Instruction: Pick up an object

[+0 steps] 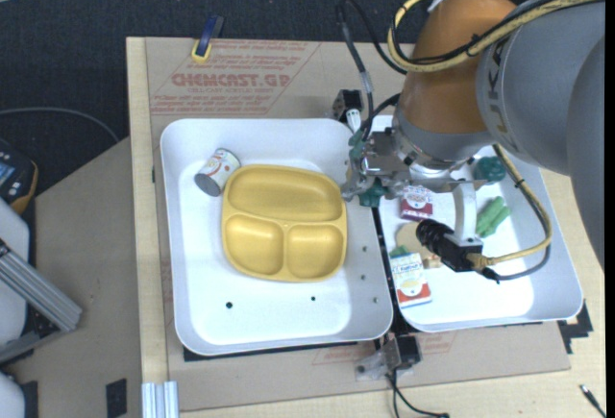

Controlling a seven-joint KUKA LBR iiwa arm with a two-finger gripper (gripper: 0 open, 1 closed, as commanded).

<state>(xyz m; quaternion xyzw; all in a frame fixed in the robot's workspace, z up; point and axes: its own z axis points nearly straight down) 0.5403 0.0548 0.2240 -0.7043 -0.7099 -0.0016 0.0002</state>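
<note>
The arm's orange and grey wrist hangs over the right bin (543, 283), and the gripper (429, 187) points down under it near the bin's left side. A small red and white packet (416, 205) lies directly below the gripper; whether they touch is hidden by the wrist. A second red and white packet (410, 278) lies nearer the front. Two green pieces (492, 215) (491, 168) lie to the right. In the left bin (181, 214) sit a yellow divided plate (284, 222) and a small tipped can (217, 170).
A black connector with a yellow cable (459, 256) hangs off the wrist above the right bin's middle. Cables loop behind the arm at the back. A cardboard sheet (231, 80) lies behind the bins. The wall between the bins (377, 224) runs just left of the gripper.
</note>
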